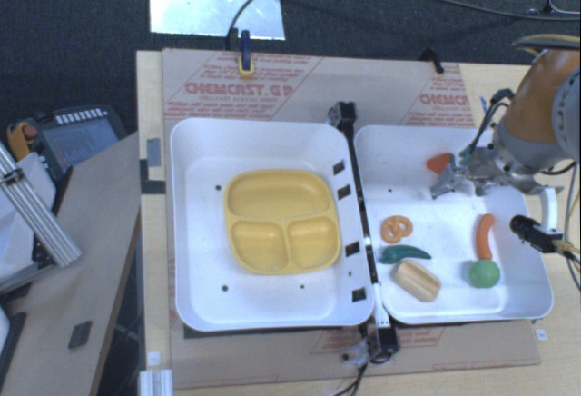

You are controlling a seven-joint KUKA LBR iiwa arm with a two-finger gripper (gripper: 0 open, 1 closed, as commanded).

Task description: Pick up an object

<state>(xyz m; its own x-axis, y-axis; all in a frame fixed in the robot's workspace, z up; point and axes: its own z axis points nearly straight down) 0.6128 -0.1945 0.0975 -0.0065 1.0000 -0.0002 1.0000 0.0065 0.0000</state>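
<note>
Two shallow white bins sit side by side on the worktop. Left bin [195, 203] holds a yellow three-compartment plastic tray [277, 220]. Right bin [526, 299] holds a pretzel [396, 227], dark green pepper [406, 252], tan bread roll [417, 280], orange carrot [486, 235] and green ball [485, 273], scattered apart, probably for easy picking. Near a small red-orange piece [440, 163], the gripper [447, 185] hovers; whether it is apart or together, I cannot tell.

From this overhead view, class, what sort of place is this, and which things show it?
Probably a robotics lab bench set up for grasping trials: a robot arm reaching over two white bins, toy food such as a pretzel, and a control pendant beside the bench.
</note>
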